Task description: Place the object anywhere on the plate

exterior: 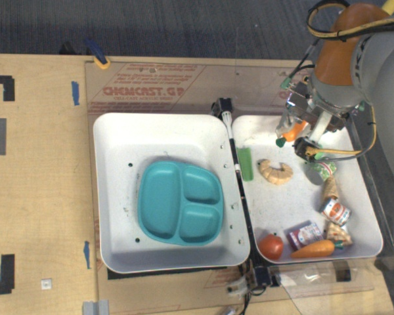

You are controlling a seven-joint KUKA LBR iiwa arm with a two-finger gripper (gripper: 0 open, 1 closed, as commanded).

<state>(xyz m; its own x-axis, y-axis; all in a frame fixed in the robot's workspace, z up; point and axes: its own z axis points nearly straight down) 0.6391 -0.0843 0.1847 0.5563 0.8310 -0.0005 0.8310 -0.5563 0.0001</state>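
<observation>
Pincer (294, 131) hovering over right bin (374, 225), apparently gripping small orange piece (291, 133) between fingers. Teal plate (181, 202) sitting bare in left bin (111, 176). Pickup apparently underway; carry across and drop remaining.

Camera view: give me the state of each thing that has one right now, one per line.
Teal three-compartment plate: flat in the left white bin, nothing on it.
Gripper: over the right white bin, small orange object between its fingers.
Croissant: lying loose.
Red tomato: resting in the near corner.
Orange carrot: lying flat by the near wall.
</observation>
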